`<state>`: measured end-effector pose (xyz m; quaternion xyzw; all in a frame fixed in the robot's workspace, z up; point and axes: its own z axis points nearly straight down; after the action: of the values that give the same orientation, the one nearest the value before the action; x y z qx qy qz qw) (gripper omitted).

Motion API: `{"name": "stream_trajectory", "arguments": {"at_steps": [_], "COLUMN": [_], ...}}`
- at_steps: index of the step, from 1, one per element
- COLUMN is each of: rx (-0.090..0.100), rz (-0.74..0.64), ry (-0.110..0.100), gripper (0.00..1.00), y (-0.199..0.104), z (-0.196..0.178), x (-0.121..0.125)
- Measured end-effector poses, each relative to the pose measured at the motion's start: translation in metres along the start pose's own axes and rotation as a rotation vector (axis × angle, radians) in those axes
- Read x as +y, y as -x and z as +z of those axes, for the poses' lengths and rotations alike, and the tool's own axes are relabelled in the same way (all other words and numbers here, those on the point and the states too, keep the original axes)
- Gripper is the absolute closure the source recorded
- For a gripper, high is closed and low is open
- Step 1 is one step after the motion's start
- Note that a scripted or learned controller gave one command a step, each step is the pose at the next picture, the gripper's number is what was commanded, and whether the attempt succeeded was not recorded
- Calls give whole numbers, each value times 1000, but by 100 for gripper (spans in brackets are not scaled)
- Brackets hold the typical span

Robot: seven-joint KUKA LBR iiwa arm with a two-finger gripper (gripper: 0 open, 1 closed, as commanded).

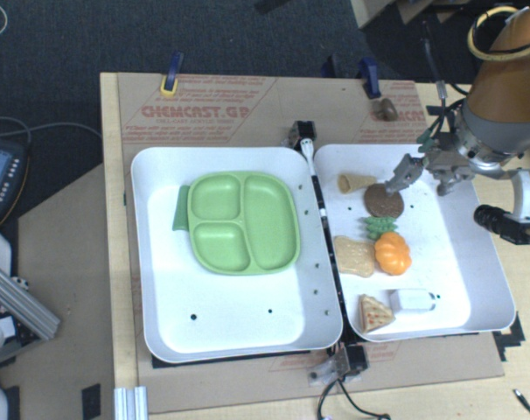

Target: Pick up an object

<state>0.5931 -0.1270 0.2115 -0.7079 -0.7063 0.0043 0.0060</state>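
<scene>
On the tabletop (pixel 247 94), in the right-hand bin (pixel 462 261), a crowded cluster is seen, so the brown disc (pixel 384 203) under the pincer (pixel 400 178), whose state cannot be told, could be missed or nudged against the carrot (pixel 391 250).

Bench, bins and clutter around the work area

A brown board (pixel 247 103) with red print covers the bench, held at its far edge by a yellow clamp (pixel 170 79) on the left and a blue clamp (pixel 368 77) on the right. Two white bins sit on it side by side, touching: the left bin (pixel 151 261) and the right bin (pixel 492 296). A green divided plate (pixel 244 222) with three compartments lies flat in the far half of the left bin. Dark carpet (pixel 116 16) surrounds the bench. At the left edge are a device with a lit screen (pixel 1 175) and, nearer, a metal rail (pixel 20 300).
</scene>
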Motion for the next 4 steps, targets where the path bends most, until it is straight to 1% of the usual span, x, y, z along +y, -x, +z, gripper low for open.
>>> {"name": "stream_trajectory", "arguments": {"at_steps": [1,2,3,4], "rx": [-2,0,0,-1], "rz": [-3,-2,-2,-2], "ry": [14,8,6,10], "gripper": [0,0,0,0], "y": [0,-5,-4,-5], "z": [-8,46,110,128], "x": [3,-7,-8,-8]}}
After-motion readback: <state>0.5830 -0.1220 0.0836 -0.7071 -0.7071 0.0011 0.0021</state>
